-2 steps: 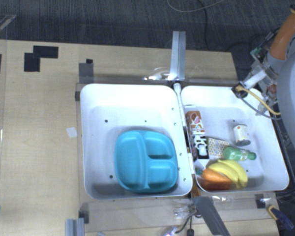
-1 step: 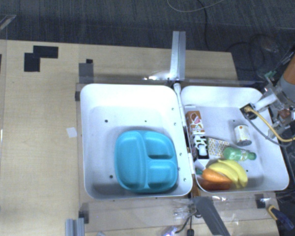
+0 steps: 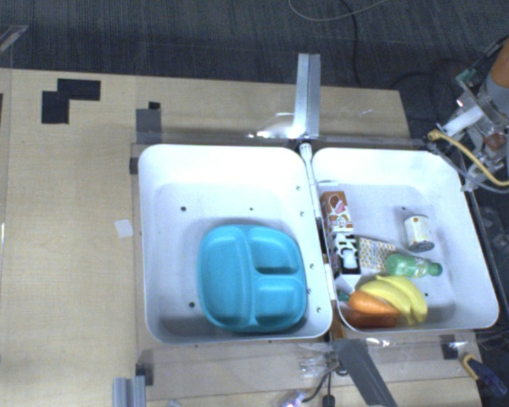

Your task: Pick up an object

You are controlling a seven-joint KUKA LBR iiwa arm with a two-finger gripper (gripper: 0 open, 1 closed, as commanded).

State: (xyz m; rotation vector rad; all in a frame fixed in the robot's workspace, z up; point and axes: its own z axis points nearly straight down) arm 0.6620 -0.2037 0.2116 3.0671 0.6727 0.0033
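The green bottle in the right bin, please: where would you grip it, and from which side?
Grip the green bottle across its middle, coming straight down from above. It lies on its side, pointing left to right, with bananas close on the near side, so the fingers should straddle its width.

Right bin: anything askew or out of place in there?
Mildly. The right bin's load is crowded into its lower-left corner: a long snack packet leans along the divider wall, with bananas, a carrot and a green bottle bunched together. A small white roll lies apart. Nothing spilled.
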